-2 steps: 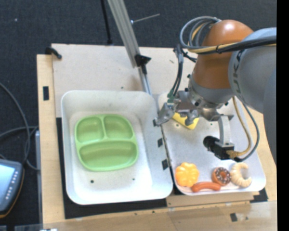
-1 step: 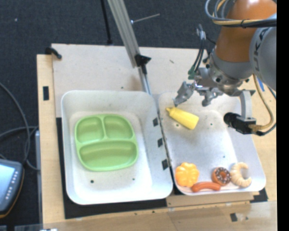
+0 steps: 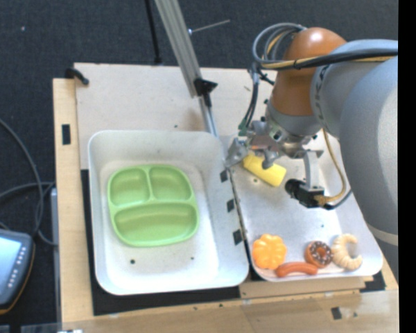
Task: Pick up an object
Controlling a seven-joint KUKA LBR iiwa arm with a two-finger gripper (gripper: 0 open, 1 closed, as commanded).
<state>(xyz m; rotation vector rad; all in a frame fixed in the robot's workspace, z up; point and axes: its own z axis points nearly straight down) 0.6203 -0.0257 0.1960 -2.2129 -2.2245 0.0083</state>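
Claw [image 3: 262,159] sits over yellow block [image 3: 265,171] in right bin [image 3: 347,217]; cannot tell if holding. Block looks light, maybe squishy; grab across short sides

Tan surface [image 3: 125,99]; two shallow white bins directly on it, left bin [image 3: 100,186] beside right bin [image 3: 333,220]

Vantage: fixed above the bench [image 3: 125,96], looking down at a slant.
Facing: toward both white bins, left bin [image 3: 97,255] at centre-left of frame, right bin [image 3: 333,220] at centre-right.
Nearness: moderate; takes in the whole bench top plus dark floor along the top and left of the frame.
Arm entry: arm [image 3: 353,96] from the right edge, large in the upper right, nearer the lens than the bins.
Shared coverage: single view, both bins together.
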